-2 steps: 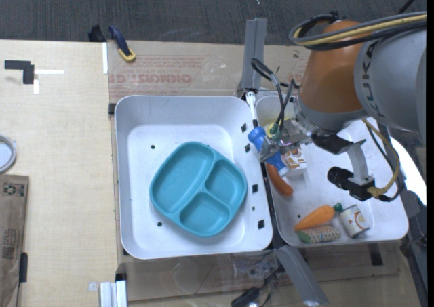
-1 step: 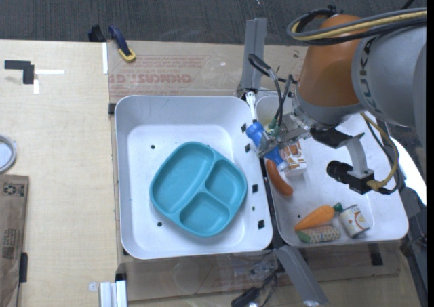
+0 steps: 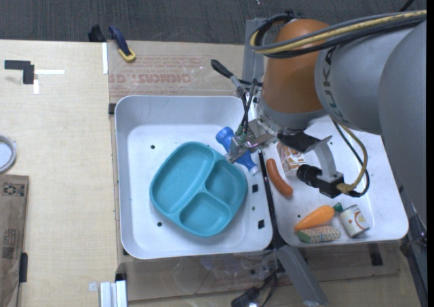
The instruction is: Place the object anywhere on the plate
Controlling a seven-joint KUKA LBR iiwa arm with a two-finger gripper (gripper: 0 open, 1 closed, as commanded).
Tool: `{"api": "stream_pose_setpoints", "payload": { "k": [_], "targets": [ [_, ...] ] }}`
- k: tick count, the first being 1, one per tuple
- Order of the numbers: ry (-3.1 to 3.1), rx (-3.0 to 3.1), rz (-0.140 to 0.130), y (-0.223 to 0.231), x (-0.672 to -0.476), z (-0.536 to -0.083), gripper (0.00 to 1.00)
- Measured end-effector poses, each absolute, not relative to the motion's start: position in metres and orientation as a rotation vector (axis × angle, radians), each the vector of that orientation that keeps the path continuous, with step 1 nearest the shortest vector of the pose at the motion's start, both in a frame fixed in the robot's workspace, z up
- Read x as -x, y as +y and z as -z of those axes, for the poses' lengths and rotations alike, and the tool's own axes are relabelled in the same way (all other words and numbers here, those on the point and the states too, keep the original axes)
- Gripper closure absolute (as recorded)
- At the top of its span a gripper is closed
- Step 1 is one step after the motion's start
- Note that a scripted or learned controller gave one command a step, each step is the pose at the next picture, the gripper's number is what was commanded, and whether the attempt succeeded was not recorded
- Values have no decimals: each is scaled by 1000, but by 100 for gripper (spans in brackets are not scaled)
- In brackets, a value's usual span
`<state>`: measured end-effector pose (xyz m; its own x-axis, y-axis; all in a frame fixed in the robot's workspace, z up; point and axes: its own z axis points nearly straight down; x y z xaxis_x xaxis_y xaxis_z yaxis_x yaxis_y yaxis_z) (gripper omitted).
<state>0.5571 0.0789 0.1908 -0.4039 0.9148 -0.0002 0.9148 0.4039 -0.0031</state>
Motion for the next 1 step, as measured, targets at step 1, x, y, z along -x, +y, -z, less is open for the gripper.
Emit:
{"api": "stream_pose_setpoints", "payload": {
  "k": [1],
  "targets": [
    [-2630,1716,-4,78,-557,-191,0]
  ]
}}
